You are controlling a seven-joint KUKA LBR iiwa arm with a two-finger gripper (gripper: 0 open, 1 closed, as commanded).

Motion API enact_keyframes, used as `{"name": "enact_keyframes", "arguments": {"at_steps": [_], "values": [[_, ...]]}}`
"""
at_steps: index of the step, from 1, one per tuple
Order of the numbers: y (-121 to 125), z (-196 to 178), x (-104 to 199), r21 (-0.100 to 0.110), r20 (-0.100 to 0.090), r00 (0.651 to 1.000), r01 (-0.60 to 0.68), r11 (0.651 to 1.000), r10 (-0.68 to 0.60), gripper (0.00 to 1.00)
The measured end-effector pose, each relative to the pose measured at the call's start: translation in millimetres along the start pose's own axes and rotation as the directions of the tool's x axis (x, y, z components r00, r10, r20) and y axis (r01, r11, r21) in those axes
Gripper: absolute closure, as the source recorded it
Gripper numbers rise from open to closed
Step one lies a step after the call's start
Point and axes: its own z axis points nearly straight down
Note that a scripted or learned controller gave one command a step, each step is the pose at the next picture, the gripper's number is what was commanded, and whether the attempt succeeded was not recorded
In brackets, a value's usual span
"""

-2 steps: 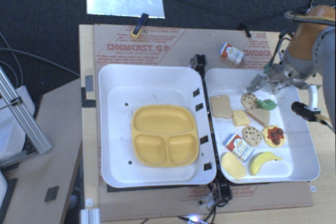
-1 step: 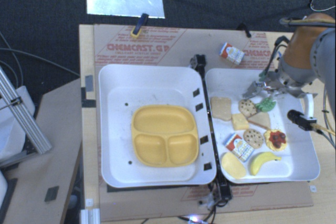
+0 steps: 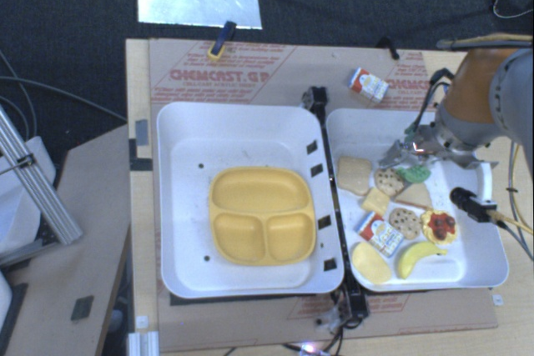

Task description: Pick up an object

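The right bin [image 3: 359, 125] holds several toy foods: a pale bread slice [image 3: 354, 174], a round cookie [image 3: 386, 180], a green piece [image 3: 415, 174], a tan wedge [image 3: 415, 195], a cheese cube [image 3: 375, 203], a second cookie [image 3: 405, 222], a small red and white carton [image 3: 383, 236], a pizza piece [image 3: 440, 226], a banana [image 3: 417, 258] and a yellow oval [image 3: 371, 263]. My gripper [image 3: 410, 151] hangs low over the bin's back half, just above the green piece and the cookie. Nothing shows between its tips.
A yellow divided tray [image 3: 264, 214] lies in the left bin [image 3: 183, 179]. Another small carton [image 3: 368, 84] rests on the bench behind the right bin. A blue and yellow tool [image 3: 222, 40] lies at the bench's back edge.
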Motion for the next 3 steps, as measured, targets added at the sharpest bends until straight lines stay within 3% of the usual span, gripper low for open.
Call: {"name": "enact_keyframes", "arguments": {"at_steps": [1, 2, 3], "values": [[-41, 1, 33, 0.006, -0.003, 1.0, 0.001, 1.0, -0.001, 0.0], [-128, 3, -34, 0.014, -0.001, 1.0, -0.008, 1.0, 0.008, 0.0], [-54, -9, 41, 0.001, -0.004, 1.0, 0.013, 1.0, -0.013, 0.0]]}}
